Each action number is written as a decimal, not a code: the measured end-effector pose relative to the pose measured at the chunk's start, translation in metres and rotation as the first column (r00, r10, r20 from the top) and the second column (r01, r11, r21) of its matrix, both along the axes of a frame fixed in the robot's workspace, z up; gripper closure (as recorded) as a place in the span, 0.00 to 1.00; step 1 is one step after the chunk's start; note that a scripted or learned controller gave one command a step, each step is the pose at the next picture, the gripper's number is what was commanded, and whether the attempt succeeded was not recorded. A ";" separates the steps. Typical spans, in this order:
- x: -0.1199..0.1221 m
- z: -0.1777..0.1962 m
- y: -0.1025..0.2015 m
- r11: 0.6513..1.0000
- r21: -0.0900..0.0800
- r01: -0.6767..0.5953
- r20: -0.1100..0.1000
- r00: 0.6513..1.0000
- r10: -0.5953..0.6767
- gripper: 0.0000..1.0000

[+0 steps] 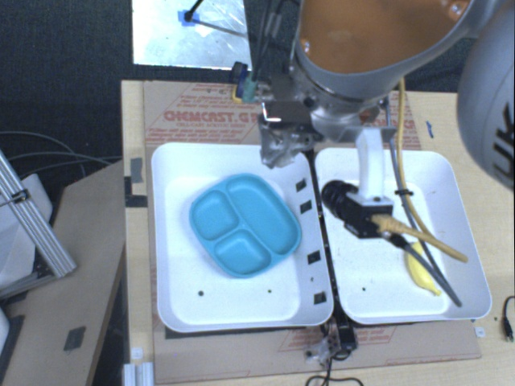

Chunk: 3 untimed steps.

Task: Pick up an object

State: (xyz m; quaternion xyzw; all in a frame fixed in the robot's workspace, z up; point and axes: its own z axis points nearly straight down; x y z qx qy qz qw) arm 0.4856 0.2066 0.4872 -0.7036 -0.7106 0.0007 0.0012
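Within the left bin lies a blue three-compartment plate; end effector state unclear.

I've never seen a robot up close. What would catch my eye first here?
The bright blue divided plate lying in the left white bin stands out most. Over the bench looms the big grey and orange arm, its pincer at that bin's far edge, near the divide between the bins. A small yellow object lies in the right bin.
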 end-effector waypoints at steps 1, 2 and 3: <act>0.000 -0.092 0.027 1.000 -0.003 0.003 -0.005 1.000 -0.003 1.00; 0.014 0.036 0.028 1.000 0.007 0.003 0.017 1.000 -0.003 1.00; 0.001 0.047 -0.050 1.000 0.000 0.016 0.007 1.000 -0.016 1.00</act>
